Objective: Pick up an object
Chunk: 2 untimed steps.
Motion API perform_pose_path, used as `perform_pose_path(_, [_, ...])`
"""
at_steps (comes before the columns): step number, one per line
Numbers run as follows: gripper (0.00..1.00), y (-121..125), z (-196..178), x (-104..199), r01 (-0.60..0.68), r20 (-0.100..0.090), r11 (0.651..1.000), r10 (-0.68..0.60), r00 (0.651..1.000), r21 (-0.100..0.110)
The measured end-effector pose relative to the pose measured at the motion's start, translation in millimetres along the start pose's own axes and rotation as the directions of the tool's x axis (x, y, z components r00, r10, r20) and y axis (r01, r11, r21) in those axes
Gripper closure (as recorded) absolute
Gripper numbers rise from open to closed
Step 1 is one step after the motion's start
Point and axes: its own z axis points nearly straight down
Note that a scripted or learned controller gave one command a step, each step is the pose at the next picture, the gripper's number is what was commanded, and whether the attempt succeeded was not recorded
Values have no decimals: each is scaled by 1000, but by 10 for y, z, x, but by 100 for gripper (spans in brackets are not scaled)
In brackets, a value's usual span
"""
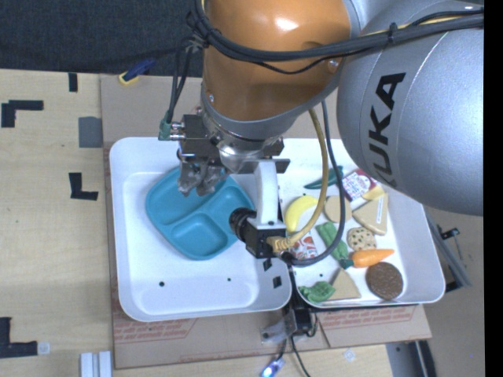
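Note:
A blue divided plate lies tilted in the left white bin, toward its upper right part. My gripper hangs straight down over the plate's upper rim and meets or nearly meets that edge. The big orange-and-grey wrist above hides much of the gripper's body. A white bracket with a black fitting reaches down beside the plate, at the wall between the bins.
The right bin holds toy food: a banana, a cheese wedge, a chip cookie, a carrot, a round brown cookie and a green leaf. Cables loop across its left side.

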Motion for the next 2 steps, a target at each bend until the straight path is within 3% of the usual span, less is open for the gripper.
perform_pose_path(1, [100,-7,-1410,19,2,-14,1000,-2,1000,-28])
perform_pose_path(2, [100,13,-235,-952,-10,-1,1000,10,1000,-1])
